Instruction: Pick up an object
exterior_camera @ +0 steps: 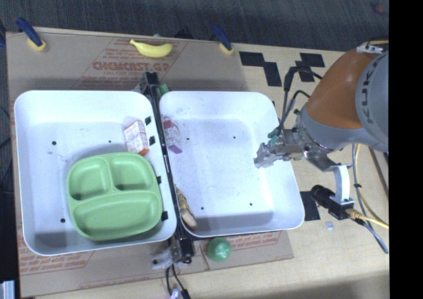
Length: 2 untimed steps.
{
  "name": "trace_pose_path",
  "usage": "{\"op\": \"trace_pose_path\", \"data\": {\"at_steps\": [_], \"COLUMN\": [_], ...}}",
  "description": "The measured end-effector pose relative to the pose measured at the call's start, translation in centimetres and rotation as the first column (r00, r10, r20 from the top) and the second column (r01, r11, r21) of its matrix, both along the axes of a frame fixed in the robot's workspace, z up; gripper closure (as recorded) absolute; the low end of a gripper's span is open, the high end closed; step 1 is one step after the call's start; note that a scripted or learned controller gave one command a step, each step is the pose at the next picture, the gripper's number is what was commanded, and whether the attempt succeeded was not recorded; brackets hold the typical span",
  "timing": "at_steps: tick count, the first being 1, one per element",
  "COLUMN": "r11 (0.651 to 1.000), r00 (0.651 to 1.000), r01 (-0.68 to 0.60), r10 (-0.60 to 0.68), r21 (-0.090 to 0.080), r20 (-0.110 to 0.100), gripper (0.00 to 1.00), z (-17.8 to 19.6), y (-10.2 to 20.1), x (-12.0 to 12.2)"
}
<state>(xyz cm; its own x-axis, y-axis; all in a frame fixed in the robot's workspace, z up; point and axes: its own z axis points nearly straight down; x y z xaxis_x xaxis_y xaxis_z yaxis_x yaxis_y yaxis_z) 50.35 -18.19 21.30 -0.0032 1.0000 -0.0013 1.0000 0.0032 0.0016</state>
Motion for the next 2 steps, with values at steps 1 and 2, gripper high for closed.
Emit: {"op": "trace_pose_path", "data": {"at_steps": [1,2], "r11": [1.0,1.0], "r00": [1.0,1.0], "r01": [0.0,-0.002], "r10": [0.0,0.002], "r21": [0.001,0.0], "r20": [-0.001,-0.004], "gripper": [0.0,0.0], "z": [-0.1,-3.8], "y": [0.0,-2.9], "x": [0.0,2.2]}}
